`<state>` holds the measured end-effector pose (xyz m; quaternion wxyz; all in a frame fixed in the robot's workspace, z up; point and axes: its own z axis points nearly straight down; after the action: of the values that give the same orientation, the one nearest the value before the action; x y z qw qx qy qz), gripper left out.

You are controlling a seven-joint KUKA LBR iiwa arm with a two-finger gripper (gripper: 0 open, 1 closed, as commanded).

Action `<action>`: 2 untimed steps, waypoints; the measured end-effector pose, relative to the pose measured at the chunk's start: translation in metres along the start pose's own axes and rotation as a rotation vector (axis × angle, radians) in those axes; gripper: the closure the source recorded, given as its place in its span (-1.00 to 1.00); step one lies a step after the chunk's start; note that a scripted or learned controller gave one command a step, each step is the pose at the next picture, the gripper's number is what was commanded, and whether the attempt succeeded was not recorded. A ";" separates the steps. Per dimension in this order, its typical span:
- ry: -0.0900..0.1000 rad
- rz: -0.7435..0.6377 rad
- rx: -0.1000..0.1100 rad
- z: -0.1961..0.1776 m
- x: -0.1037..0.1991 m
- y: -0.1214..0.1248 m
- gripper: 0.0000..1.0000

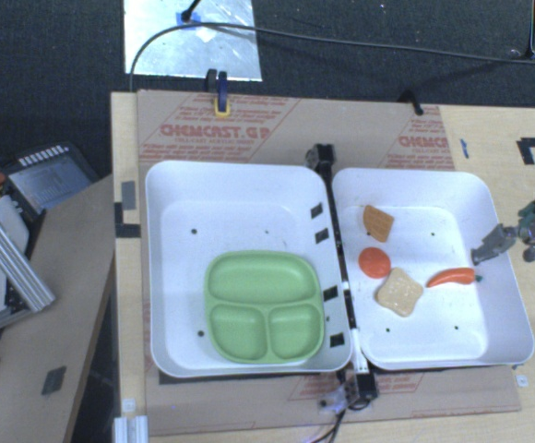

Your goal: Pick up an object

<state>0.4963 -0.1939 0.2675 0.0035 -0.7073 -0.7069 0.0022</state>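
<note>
The right bin point(503, 340) holds four small things. An orange-red carrot-like piece point(452, 277) lies near the bin's right wall. A beige slice of bread point(399, 292) sits beside a round red-orange tomato point(374, 262), with a brown cracker-like piece point(377, 222) just behind them. My gripper point(513, 248) hangs over the right bin's right rim, just above and to the right of the carrot piece. It is open, its two dark fingers point(494, 243) apart with nothing between them.
The left bin point(171, 201) bears a green divided plate point(265, 305) in its front half. A dark hinge strip point(332, 238) runs between the two bins. Cardboard lies under both bins, and a cable crosses the floor behind.
</note>
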 end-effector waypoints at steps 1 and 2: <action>-0.003 -0.004 -0.010 -0.005 0.001 0.002 -1.00; -0.001 -0.002 -0.007 0.043 0.002 0.012 -1.00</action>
<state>0.5084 -0.1923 0.2245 0.0006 -0.7066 -0.7076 0.0002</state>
